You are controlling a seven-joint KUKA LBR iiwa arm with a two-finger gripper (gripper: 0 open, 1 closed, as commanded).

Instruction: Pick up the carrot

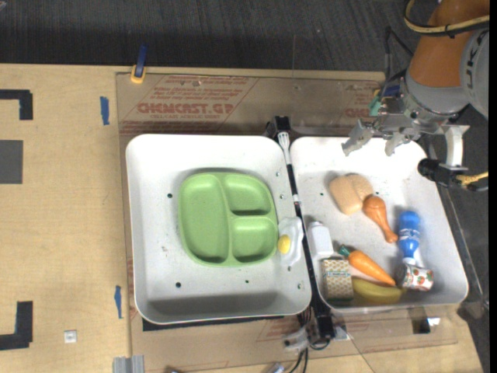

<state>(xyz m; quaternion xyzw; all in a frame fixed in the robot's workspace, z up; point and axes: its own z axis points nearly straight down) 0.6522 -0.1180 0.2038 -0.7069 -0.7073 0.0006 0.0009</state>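
One carrot (370, 266) lies at five o'clock in the right bin (326, 155), wedged between neighbours; light, stiff, probably slick, best pinched mid-body. The gripper (375, 140) hovers at twelve o'clock, fingers spread wide, empty

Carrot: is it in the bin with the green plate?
No, the carrot lies in the right bin, beside the banana; the green plate sits in the left bin.
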